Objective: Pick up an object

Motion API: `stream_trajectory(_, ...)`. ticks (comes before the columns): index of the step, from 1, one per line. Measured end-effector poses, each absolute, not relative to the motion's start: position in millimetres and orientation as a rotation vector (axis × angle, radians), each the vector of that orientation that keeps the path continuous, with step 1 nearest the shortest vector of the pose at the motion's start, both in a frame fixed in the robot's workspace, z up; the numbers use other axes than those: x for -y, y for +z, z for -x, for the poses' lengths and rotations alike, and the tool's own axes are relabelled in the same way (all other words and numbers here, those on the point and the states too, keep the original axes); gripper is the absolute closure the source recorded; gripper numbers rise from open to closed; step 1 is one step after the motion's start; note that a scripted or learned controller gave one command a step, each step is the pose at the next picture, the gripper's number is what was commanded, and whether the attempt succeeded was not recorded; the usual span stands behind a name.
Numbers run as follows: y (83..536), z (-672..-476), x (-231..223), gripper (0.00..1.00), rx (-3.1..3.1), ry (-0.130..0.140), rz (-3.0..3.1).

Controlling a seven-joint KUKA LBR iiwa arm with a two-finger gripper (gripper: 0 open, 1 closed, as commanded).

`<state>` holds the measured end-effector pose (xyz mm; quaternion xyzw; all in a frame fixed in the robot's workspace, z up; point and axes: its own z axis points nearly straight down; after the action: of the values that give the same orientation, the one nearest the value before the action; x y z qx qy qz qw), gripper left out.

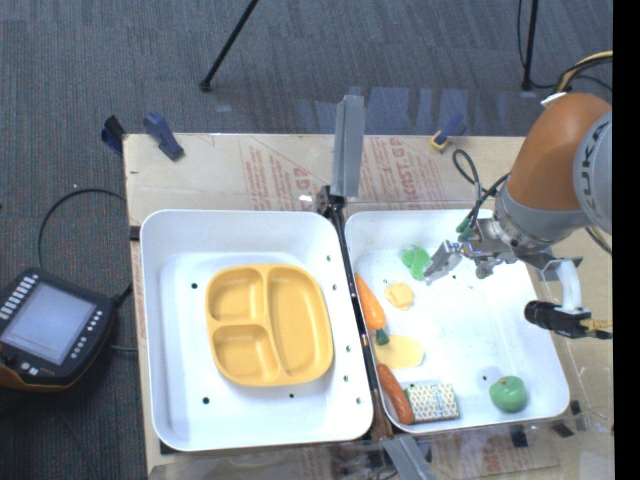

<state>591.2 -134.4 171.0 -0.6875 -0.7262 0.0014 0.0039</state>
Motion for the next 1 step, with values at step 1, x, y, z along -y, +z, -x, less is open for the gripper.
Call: stream_trajectory(1,84.0,-634.7,110.9,0.00,2.400,0.004,2.017)
